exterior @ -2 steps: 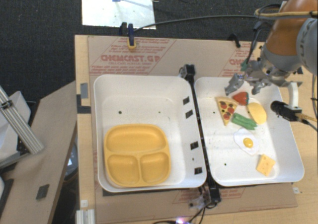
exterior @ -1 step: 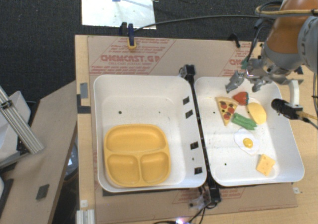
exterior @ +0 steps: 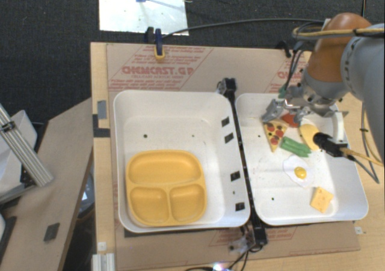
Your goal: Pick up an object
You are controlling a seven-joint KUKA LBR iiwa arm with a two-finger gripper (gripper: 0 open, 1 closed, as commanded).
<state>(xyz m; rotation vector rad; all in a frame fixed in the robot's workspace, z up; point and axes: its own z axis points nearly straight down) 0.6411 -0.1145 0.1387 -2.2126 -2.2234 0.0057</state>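
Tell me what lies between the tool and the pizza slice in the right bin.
Nothing visible lies between them. The tool hangs over the far part of the right bin, right above the top of the pizza slice. A green bean and a banana lie beside the slice, not over it.

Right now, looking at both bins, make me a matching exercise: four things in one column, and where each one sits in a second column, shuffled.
Things:
1. yellow divided tray
2. cheese wedge
3. fried egg
4. pizza slice

Places:
A. right bin, near right corner
B. left bin, near half
C. right bin, far part, just below the gripper
D. right bin, middle, between the green bean pod and the cheese wedge

Pairs: 1-B, 2-A, 3-D, 4-C
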